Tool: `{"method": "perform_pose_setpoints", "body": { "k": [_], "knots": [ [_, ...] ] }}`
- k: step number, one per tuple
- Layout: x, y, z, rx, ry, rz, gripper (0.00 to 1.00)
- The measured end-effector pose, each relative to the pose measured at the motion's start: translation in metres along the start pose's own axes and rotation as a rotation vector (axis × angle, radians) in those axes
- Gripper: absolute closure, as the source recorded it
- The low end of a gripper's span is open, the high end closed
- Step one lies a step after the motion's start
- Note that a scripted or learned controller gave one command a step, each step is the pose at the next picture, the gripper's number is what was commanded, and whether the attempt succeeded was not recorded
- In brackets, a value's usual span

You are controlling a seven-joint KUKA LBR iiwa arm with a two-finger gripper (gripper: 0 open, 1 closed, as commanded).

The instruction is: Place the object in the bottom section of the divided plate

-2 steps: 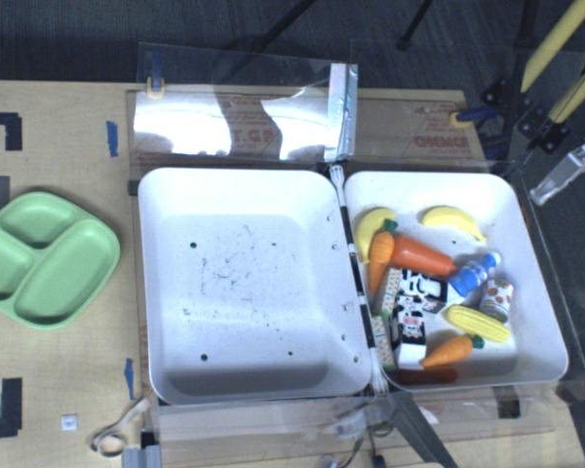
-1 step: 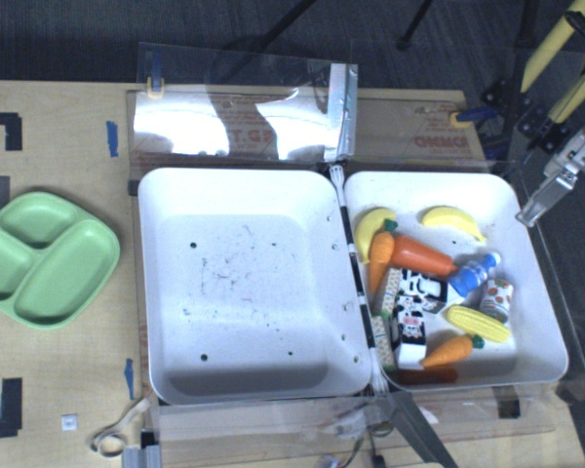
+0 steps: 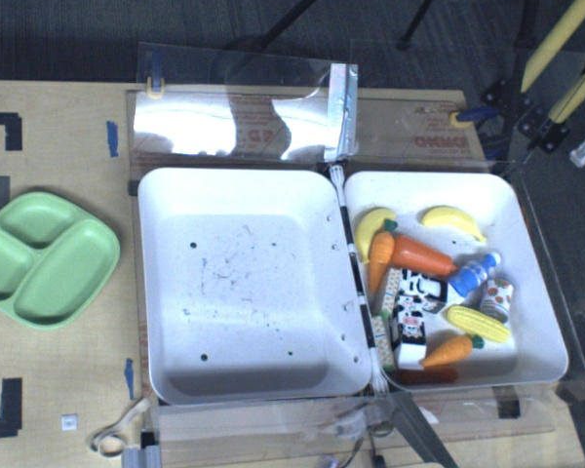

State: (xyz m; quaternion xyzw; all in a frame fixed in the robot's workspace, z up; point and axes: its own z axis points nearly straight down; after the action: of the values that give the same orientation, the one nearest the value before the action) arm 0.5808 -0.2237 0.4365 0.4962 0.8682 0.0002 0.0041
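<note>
Wooden bench (image 3: pixel 58 164) surface, dark floor behind it. Findings run from the far side toward the side the arm reaches in from.

1. Green divided plate (image 3: pixel 44 258): rests flat on the bench, well apart from the bins, with all three sections bare. The large lower section is judged to be the target.
2. Left bin (image 3: pixel 234 178): scuffed white floor, no contents.
3. Right bin (image 3: pixel 526 261): nearest the arm's entry side. It holds a tight heap of toy food: a banana (image 3: pixel 452 222), a long carrot (image 3: pixel 424 256), a blue-capped bottle (image 3: pixel 473 273), a corn cob (image 3: pixel 478 325), a small carrot (image 3: pixel 447 351) and a black-and-white piece (image 3: pixel 414 305).

Task object: somewhere in that heap, and which piece is meant cannot be told.

Pincer state: cannot be told from this view.

Risks, as judged:
- The pieces touch and overlap, so a descent may nudge neighbours or lift two at once.
- Rounded toys may slip free during the long carry across the left bin.
- The plate's low dividers may let a dropped piece roll into the wrong section.
- The plate sits loose and may shift on contact.
</note>
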Motion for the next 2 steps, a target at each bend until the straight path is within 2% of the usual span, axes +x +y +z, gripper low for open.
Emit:
{"method": "perform_pose_setpoints", "body": {
  "k": [1, 2],
  "knots": [
    [0.0125, -0.0191, 0.1415, 0.004, 0.004, 0.226, 0.00],
    [0.0126, -0.0190, 0.1415, 0.004, 0.004, 0.226, 0.00]
  ]
}}
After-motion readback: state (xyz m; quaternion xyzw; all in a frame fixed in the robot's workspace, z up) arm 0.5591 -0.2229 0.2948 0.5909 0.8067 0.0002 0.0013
